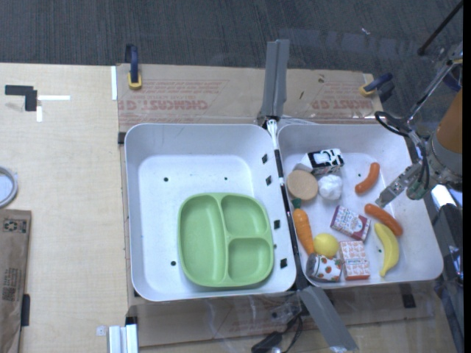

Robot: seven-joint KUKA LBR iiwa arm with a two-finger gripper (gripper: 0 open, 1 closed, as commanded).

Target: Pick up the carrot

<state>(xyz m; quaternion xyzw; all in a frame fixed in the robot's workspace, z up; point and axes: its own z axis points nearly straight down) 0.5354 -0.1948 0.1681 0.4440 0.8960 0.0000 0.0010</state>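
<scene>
The carrot [302, 231] is orange and lies lengthwise against the left wall of the right bin [346, 135], its green end pointing away from me. It sits between a round tan disc [302, 185] and a yellow lemon [325, 244]. My gripper [392, 191] hangs over the right side of that bin, coming in from the right edge and well to the right of the carrot. It sits just above an orange-red sausage [384, 219], and nothing is visibly held in it.
The right bin also holds a second sausage [367, 178], a banana [388, 249], two pink cartons [350, 223], a white bulb [330, 187], a black-and-white toy [325, 159] and a tin [324, 269]. A green divided plate [224, 239] lies in the left bin [147, 197].
</scene>
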